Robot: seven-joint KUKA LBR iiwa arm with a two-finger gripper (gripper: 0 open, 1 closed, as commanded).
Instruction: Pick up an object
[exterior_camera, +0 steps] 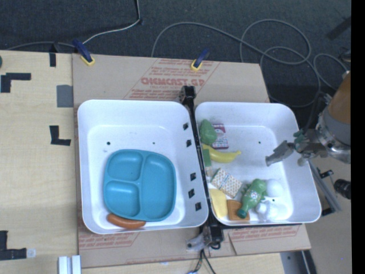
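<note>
Hand (285,151) hangs over the right bin (285,116), right side, above bare white floor. Fingers look spread apart, nothing between them.

Candidate objects sit clustered at the bin's left and front: green bottle (251,194), banana (221,154), green pepper-like thing (207,132), small patterned packet (227,181), white lump (271,206) near the front wall. Left bin (91,124) holds a blue divided plate (139,184) and a hot dog (126,221).

Risks, as I judge them: dropping straight down here closes on nothing. Going for the cluster, items touch or overlap, so fingers may land on two things or nudge the bottle sideways. Bottle lies tilted and rounded, likely to slip. Pieces against the divider wall leave little finger room.
</note>
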